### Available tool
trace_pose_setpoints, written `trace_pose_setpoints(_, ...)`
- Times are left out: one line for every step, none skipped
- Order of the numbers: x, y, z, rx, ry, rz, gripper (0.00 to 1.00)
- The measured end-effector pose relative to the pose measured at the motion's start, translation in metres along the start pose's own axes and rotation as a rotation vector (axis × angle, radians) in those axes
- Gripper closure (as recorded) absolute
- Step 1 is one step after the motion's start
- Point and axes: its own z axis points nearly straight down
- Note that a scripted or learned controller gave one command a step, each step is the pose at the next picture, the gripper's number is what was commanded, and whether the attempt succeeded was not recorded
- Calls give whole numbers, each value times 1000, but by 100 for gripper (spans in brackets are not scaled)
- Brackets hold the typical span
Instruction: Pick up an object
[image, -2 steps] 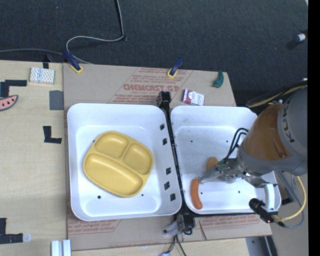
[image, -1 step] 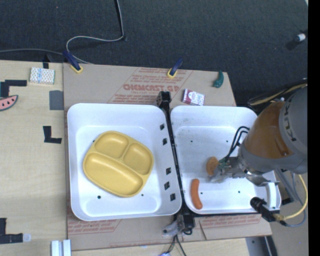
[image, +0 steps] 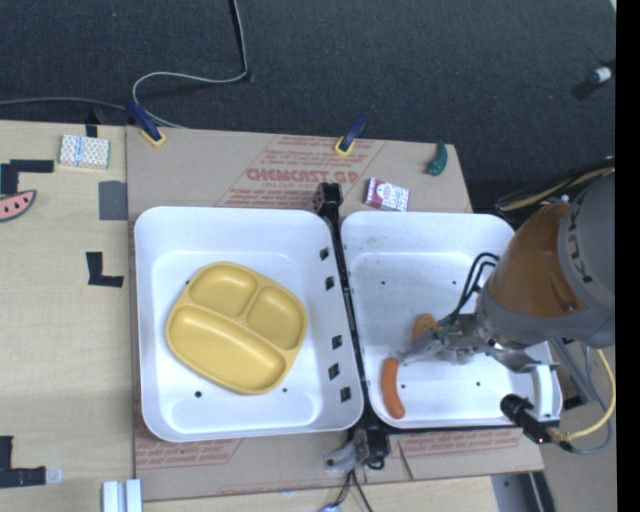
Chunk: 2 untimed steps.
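Observation:
An orange-red sausage-shaped toy (image: 392, 387) lies near the front left corner of the right bin (image: 400, 250). A smaller orange piece (image: 425, 326) sits in the middle of that bin. My gripper (image: 418, 348) reaches in from the right, low in the bin, between these two pieces. Its tip points left, just below the small orange piece and above-right of the sausage. Nothing shows between its fingers. A yellow divided plate (image: 236, 325) lies in the left bin (image: 160, 400).
The arm's grey body with its orange band (image: 535, 265) covers the right bin's right side. A small red-and-white packet (image: 385, 194) and a green clip (image: 437, 158) lie on the cardboard behind the bins. Cables hang at the front right.

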Motion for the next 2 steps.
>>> trace_pose_setpoints(27, 15, 19, 2, 0, 0, 0)
trace_pose_setpoints(26, 16, 9, -1, -1, 0, 100)
